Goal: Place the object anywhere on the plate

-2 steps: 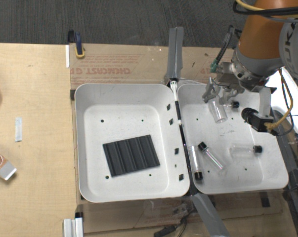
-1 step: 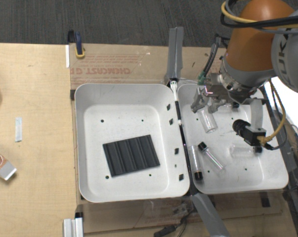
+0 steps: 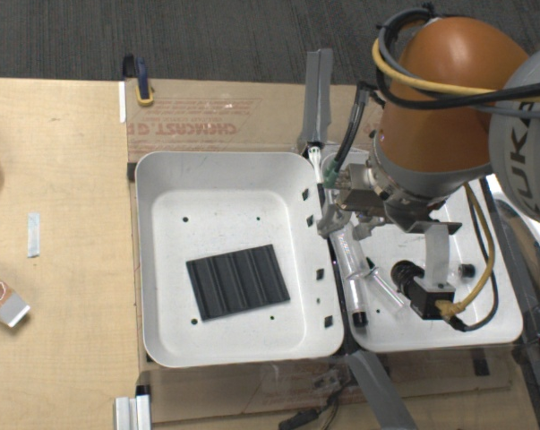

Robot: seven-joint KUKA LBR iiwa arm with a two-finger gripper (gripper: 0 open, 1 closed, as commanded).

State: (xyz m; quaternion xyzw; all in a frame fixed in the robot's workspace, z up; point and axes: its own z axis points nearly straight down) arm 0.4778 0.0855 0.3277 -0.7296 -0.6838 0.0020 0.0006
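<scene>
The arm's hand [image 3: 359, 280] was seen low over the left part of the right bin [image 3: 493, 316], close beside the divide between the two bins. Whether the hand was open or closed, or had hold of anything, could not be told. A dark ribbed rectangular object [image 3: 238, 280] lay flat in the left bin [image 3: 162, 240] on the worktop [image 3: 64, 150].
</scene>
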